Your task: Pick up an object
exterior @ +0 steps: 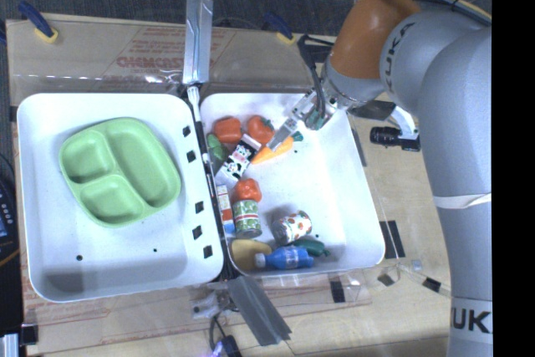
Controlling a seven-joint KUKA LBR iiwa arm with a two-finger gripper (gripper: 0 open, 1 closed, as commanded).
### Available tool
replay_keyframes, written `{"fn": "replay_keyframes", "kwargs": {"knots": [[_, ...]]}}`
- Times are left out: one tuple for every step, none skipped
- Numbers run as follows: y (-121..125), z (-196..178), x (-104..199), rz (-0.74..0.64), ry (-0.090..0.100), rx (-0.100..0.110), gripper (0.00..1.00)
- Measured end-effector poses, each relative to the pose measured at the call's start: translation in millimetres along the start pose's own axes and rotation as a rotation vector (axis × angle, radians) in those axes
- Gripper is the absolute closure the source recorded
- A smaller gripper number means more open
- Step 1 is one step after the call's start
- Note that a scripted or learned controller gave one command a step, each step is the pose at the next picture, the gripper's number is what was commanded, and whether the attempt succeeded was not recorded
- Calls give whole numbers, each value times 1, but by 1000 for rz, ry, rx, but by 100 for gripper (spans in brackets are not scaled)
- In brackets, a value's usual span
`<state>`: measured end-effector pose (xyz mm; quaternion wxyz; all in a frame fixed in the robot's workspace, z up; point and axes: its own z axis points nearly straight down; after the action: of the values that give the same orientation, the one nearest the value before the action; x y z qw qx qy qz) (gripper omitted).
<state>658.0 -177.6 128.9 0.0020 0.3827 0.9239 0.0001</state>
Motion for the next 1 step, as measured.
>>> {"fn": "replay_keyframes", "kwargs": {"knots": [[11, 37, 22, -24, 4, 4, 0]]}}
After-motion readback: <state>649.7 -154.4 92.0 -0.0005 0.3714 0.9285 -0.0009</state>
